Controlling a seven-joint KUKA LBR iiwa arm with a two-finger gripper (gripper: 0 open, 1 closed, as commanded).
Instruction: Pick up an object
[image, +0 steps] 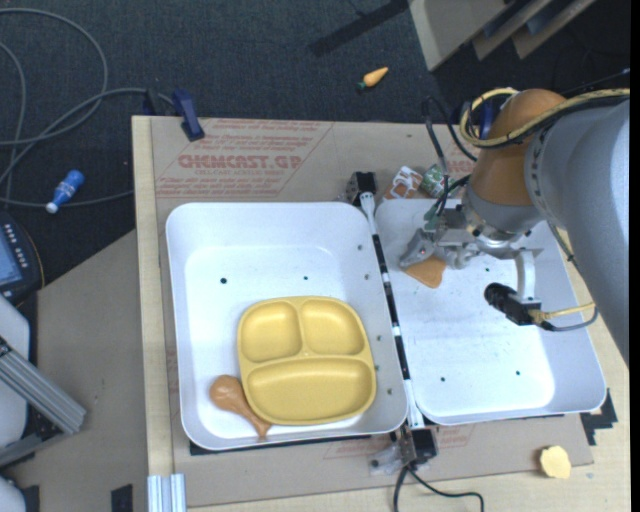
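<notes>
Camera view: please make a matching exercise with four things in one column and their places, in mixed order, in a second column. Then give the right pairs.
Things:
1. yellow plate
2. orange piece
3. blue bottle
4. yellow lump

Places:
A. on the dark floor, left of the bench
B. in the left bin
C. on the bench, below the right bin's near corner
D. in the right bin, by the gripper

Pairs: 1-B, 2-D, 3-A, 4-C
</notes>
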